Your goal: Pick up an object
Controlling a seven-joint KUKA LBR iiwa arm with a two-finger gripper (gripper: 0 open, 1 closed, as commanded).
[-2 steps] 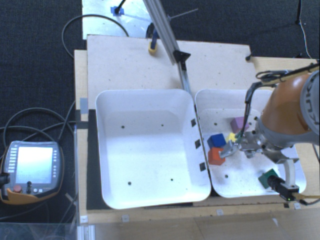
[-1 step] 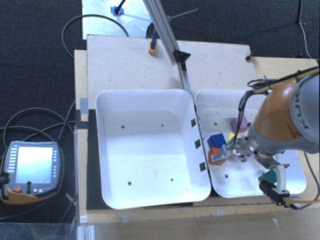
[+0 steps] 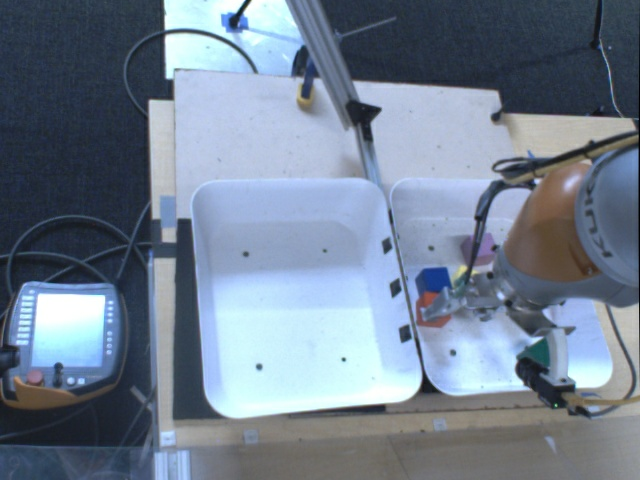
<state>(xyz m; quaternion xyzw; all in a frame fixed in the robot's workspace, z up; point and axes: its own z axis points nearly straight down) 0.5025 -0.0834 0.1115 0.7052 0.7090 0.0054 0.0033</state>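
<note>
Looking down on two white bins side by side on the bench, with the left bin [image 3: 300, 268] taking the centre of the frame and the right bin [image 3: 440, 196] sitting at centre right. Seeing the arm [image 3: 610, 218] reaching in from the right edge, its orange band [image 3: 545, 233] covering much of the right bin's far side. Finding the gripper [image 3: 441, 310] low inside the right bin, close to the wall shared with the left bin, pointing toward the left of the frame. Not being able to tell whether it is spread or pressed together, nor whether anything is pinched. Noting the loose objects all lying in the right bin: a blue block [image 3: 432, 280] just above the gripper, an orange piece [image 3: 433, 320] right at its tip, touching or nearly so, a yellow item [image 3: 462, 272] and a pink item [image 3: 482, 250] partly hidden behind the wrist, and a green item [image 3: 540, 351] toward the lower right, half covered by the arm. Spotting a metal pole [image 3: 320, 38] slanting down from the top of the frame to the gap between the bins. Catching a teach pendant [image 3: 62, 343] at lower left on the dark floor, with cables looping around it.
</note>
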